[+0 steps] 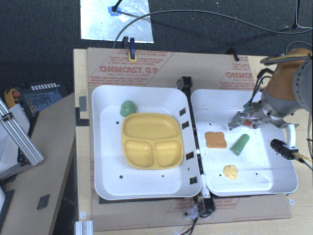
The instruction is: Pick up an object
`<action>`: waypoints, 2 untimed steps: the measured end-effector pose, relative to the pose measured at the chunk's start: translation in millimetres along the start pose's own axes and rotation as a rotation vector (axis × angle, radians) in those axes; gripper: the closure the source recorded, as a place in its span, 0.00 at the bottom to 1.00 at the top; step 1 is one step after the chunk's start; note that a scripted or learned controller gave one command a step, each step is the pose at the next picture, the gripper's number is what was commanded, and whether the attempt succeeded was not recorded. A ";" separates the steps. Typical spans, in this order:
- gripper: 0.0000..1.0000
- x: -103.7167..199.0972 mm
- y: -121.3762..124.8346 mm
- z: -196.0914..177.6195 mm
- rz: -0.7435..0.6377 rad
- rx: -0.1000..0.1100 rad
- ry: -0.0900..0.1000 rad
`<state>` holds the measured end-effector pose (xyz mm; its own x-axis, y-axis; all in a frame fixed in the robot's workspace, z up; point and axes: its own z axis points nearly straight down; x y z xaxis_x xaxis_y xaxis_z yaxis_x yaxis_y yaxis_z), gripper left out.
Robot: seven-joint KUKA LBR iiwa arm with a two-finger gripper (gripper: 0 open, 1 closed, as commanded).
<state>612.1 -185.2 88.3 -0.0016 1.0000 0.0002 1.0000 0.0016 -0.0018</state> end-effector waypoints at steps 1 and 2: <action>1.00 -0.6 2.2 -14.4 -0.001 -0.007 -0.002; 1.00 2.0 5.2 -58.7 -0.003 -0.008 -0.002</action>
<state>617.3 -183.2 146.9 -0.0046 1.0000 -0.0014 1.0000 0.0046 0.0060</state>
